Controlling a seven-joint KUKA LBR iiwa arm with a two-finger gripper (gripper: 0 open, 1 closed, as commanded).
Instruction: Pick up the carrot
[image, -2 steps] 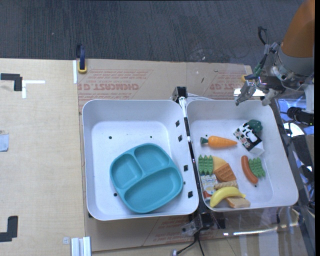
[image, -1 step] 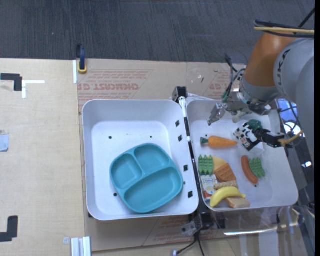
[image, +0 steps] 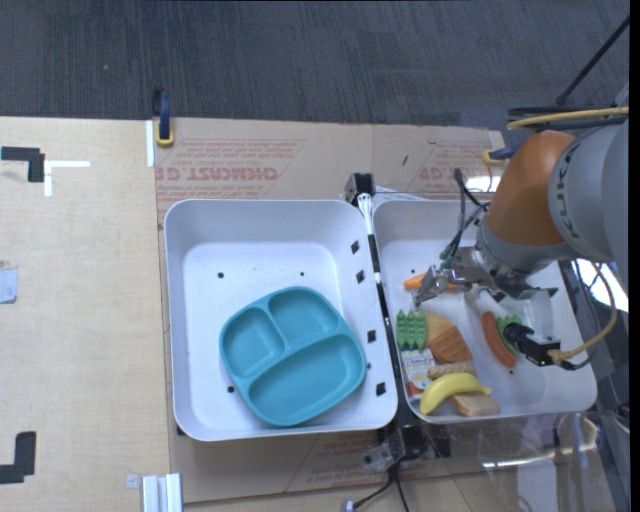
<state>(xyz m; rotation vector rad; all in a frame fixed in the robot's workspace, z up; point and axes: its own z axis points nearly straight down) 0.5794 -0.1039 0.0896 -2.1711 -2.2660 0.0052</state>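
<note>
One carrot (image: 413, 283) just left of gripper (image: 437, 283), touching its tips, finger state unclear

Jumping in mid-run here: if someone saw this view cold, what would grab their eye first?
Probably the blue divided plate lying in the left bin. Next, the grey arm with its orange band, reaching from the right over the right bin, its gripper low beside the carrot at the bin's middle left. Below that sits a cluster of toy food, with the yellow banana near the front edge.
</note>
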